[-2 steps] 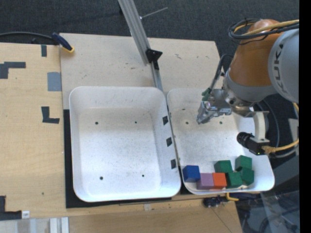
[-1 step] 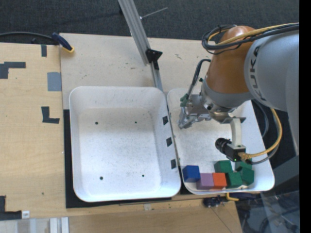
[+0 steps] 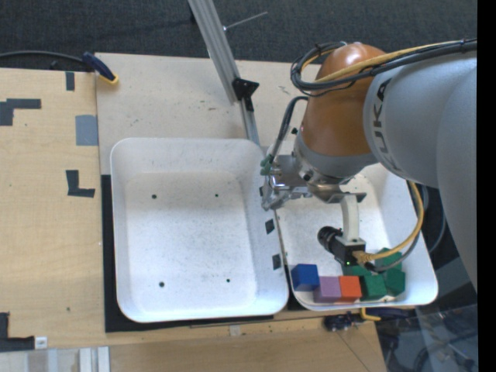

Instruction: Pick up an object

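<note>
Bins' shared wall (image 3: 273, 242): gripper (image 3: 273, 194) nr it (blocks (image 3: 330, 287) well apart).

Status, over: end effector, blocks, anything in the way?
End effector at right bin left rim. Blue block, purple block, orange block, green block along its near edge, apart from end effector.

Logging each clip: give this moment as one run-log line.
gripper: above bins' shared wall | blue block, purple block, orange block, green block: right bin near edge
</note>
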`<act>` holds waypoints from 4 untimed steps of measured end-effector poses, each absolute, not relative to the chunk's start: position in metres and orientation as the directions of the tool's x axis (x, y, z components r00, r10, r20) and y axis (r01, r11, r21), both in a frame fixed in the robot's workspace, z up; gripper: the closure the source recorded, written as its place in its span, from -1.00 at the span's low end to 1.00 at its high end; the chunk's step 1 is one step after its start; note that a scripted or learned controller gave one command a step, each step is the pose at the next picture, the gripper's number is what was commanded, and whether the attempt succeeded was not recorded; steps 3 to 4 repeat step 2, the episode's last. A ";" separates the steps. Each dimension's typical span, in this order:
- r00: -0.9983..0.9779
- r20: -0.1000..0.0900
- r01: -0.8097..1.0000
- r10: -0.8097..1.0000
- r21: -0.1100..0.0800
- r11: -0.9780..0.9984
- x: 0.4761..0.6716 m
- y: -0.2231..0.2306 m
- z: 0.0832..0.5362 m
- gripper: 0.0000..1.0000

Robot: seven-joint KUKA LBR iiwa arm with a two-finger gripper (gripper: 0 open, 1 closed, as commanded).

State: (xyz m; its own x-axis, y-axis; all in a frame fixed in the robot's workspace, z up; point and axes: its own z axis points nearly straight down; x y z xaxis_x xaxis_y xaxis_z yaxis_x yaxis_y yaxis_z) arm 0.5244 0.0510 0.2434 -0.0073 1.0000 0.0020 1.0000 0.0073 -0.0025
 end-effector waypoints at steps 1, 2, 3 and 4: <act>-0.006 0.001 1.000 1.000 -0.004 0.006 0.512 0.098 0.226 1.00; -0.002 0.000 1.000 1.000 -0.002 0.002 0.513 0.096 0.227 -1.00; -0.002 0.000 1.000 1.000 -0.002 0.002 0.513 0.096 0.227 -1.00; -0.002 0.000 1.000 1.000 -0.002 0.002 0.513 0.096 0.227 -1.00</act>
